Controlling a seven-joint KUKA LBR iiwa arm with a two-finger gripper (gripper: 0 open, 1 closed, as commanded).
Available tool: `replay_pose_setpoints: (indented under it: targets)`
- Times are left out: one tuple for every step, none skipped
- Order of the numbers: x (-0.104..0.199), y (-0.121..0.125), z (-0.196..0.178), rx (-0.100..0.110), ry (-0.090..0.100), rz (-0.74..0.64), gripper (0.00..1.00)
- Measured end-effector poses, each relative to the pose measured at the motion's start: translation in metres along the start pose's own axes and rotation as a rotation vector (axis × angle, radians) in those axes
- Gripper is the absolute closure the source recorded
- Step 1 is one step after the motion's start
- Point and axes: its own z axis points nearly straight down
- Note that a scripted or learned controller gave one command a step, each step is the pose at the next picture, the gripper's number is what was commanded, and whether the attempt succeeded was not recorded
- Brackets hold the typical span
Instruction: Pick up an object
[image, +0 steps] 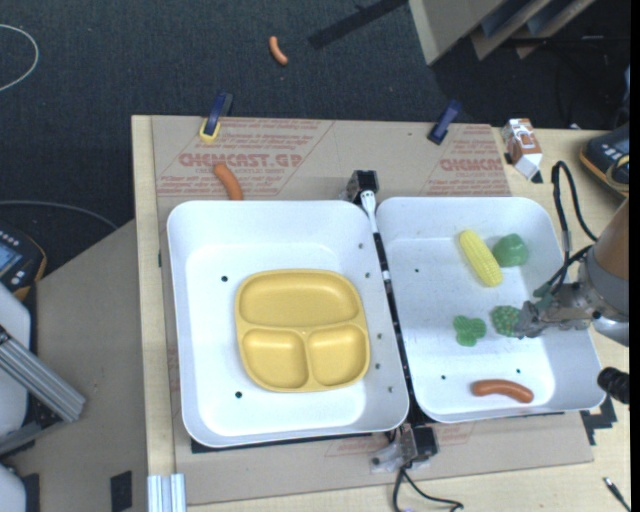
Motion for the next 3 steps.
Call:
replay_pose_setpoints:
  targets:
    - [-0.004, -0.008, -0.058, -0.001, 0.000, 0.000, 1.00]
    - [-0.004, -0.007, -0.068, 0.001, 0.001, -0.001, 1.00]
    - [0.054, 0.006, -0.077, 0.001, 0.003, -0.007, 1.00]
